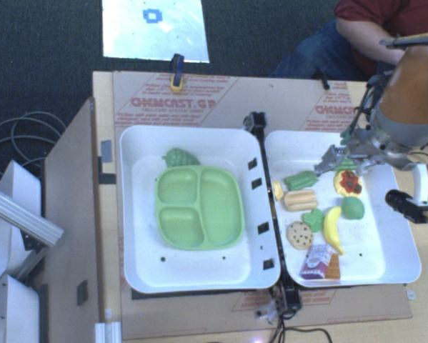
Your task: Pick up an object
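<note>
The tool, its grip state unclear, hovers over the right bin near the green pepper.

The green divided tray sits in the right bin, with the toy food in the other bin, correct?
Not quite. The camera view shows the green divided tray in the left bin; the toy food, such as the banana, lies in the right bin.

The arm is cut off by the right edge. The pincer is too small to read (fingers indistinct). A green leafy piece hides partly behind the green tray.
</note>
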{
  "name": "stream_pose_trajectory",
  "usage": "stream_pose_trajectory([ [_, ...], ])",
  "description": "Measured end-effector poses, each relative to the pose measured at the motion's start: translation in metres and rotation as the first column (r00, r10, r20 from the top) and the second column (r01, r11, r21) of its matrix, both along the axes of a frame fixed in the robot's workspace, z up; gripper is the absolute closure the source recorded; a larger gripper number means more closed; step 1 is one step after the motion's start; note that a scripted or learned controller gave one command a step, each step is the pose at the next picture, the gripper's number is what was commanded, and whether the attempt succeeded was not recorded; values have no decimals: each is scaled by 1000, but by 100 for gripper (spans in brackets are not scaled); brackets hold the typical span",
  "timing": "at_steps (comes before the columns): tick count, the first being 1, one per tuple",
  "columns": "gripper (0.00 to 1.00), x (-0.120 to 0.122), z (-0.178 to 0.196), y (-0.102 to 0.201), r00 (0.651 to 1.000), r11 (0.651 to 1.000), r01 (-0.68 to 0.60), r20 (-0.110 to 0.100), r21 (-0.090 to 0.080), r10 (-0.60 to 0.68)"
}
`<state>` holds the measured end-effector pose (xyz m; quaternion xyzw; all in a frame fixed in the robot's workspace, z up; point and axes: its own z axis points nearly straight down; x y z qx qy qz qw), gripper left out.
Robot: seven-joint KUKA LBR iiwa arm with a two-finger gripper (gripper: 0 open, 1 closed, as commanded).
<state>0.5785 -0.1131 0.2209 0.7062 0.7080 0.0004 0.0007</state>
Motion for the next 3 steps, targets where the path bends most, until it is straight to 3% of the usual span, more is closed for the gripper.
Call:
stream_pose_trajectory([
  [1, 0, -64, 10, -68, 1000, 1000, 10, -2, -3, -10],
  [2, 0, -93, -25, -19, 1000, 1000, -3, -5, 3, 3],
  [3, 0, -93, -132, 2, 1000, 1000, 1, -5, 3, -1],
])
